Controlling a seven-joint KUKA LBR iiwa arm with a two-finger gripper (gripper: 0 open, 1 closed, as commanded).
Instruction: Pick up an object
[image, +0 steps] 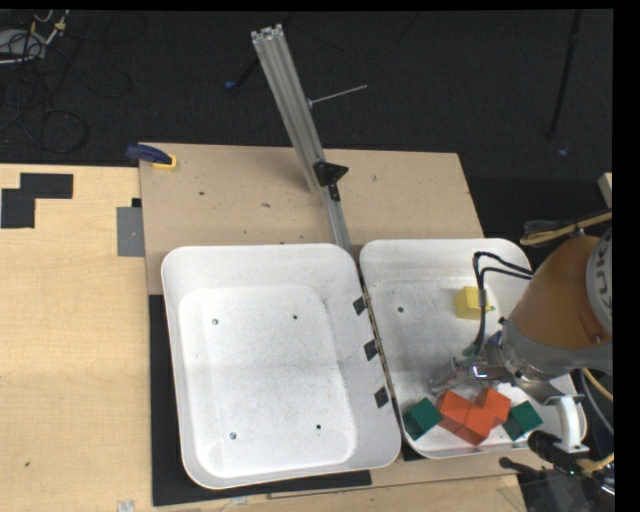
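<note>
Nearest us, in the near corner of the right bin (430, 262), we saw a small huddle of blocks: a green block (422, 417) on the left, two orange blocks (470, 414) touching each other in the middle, and a second green one (521, 419) on the right. Just beyond them the tool (468, 373) hung low over the bin floor, right above the orange pair; we could not tell whether its fingers were apart or together, and nothing showed between them. The arm (565, 305), with its orange band, came in from the right and covered that side of the bin. Farther back in the same bin a yellow block (469, 302) lay alone, well apart from the huddle. The left bin (262, 360) sat beside it on the counter (300, 195). At the far edge a metal rail (295, 110) leaned away.
</note>
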